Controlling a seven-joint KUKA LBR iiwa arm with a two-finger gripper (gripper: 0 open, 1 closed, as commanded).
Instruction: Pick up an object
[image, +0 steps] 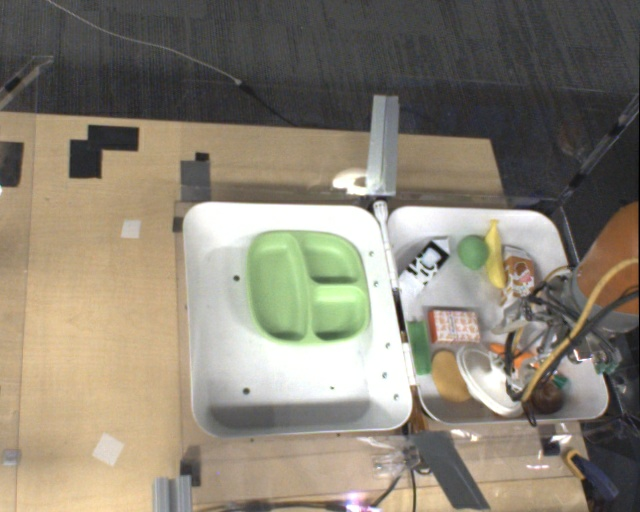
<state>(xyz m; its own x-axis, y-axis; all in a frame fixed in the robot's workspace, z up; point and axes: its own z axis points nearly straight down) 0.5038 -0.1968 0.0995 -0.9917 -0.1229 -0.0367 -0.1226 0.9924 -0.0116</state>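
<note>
The right bin (545, 222) holds several small objects: a black-and-white box (425, 262), a green ball (472, 251), a yellow banana (494, 256), a red patterned box (455, 324), a tan round piece (450, 379) and a white bowl (485, 388). My gripper (527, 350) is low over the right side of this bin, wrapped in cables, just right of the red box and above the white bowl. Nothing can be seen held in it.
The left bin (215, 390) holds a green divided tray (305, 285). A small green block (420, 356) lies by the divider, a brown packet (518, 276) beside the banana, and a dark round item (546, 398) at the right bin's front corner. A metal post (383, 145) stands behind the bins.
</note>
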